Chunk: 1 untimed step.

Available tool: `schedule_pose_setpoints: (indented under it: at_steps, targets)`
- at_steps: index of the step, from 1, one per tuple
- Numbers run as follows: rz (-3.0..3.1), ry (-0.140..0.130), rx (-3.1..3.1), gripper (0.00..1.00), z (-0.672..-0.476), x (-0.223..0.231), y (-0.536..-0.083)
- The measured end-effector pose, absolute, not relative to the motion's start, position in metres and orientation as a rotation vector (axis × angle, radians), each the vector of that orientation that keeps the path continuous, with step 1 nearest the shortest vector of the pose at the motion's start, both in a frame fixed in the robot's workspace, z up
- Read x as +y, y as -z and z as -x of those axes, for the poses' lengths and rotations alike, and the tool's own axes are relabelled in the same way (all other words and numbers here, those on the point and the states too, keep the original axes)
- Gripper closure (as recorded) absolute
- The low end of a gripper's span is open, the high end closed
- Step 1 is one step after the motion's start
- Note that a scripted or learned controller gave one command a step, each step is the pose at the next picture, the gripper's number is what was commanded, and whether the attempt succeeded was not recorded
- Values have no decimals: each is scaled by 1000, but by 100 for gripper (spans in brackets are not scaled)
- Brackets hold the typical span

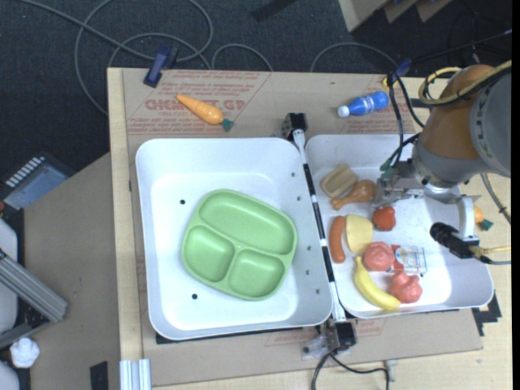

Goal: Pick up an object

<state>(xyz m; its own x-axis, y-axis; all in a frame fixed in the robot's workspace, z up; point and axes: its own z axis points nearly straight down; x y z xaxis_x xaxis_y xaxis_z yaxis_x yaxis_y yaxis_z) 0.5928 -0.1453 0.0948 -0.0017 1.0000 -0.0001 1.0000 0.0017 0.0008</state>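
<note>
The gripper [393,187] hangs low over the right bin [455,295], but whether it is open or closed cannot be made out. A small red tomato [384,217] lies just below it on the bin floor, beside a chicken drumstick [357,192] and a yellow banana [373,287].

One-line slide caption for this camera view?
KUKA gripper hovers over toy food in the right bin; green tray sits in the left bin.

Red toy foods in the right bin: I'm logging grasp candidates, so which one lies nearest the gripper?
The small red tomato, just below the gripper. The other two red pieces lie lower, beside the banana.
</note>
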Motion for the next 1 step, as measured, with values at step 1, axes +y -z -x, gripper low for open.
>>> schedule_pose_setpoints:
  at_steps: [1]
  targets:
    - [-2220,-1,2223,0,-593,-145,-95]
